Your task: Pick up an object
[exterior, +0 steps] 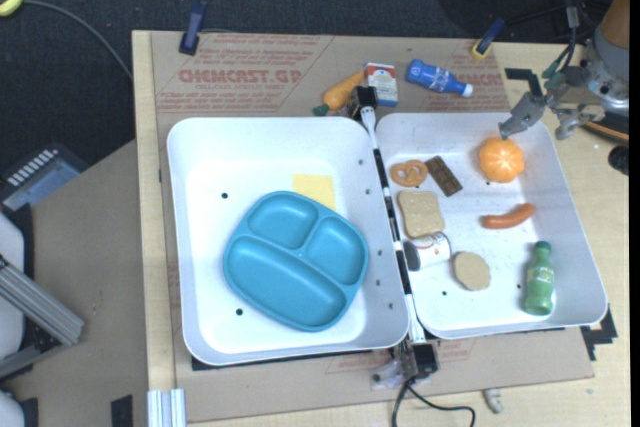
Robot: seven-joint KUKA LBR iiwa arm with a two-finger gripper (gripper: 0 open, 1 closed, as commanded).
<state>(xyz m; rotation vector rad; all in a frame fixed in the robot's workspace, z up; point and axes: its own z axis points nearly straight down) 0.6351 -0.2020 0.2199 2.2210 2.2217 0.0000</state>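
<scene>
My gripper [544, 118] hovers over the far right corner of the right bin [570, 225], open, with nothing between its fingers. An orange [500, 160] lies just below and left of the left fingertip [518, 121], apart from it. The same bin also holds a pretzel [408, 174], a brown chocolate bar [443, 175], a red sausage [507, 215], a green bottle [538, 280], a square cracker [420, 212], a round biscuit [471, 270] and a small white cup [432, 251].
In the left bin [190, 215] sit a blue divided plate [295, 258] and a yellow cheese slice [315, 187]. Behind the bins on the board lie a carrot [343, 92], a small carton [380, 83] and a blue bottle [438, 77].
</scene>
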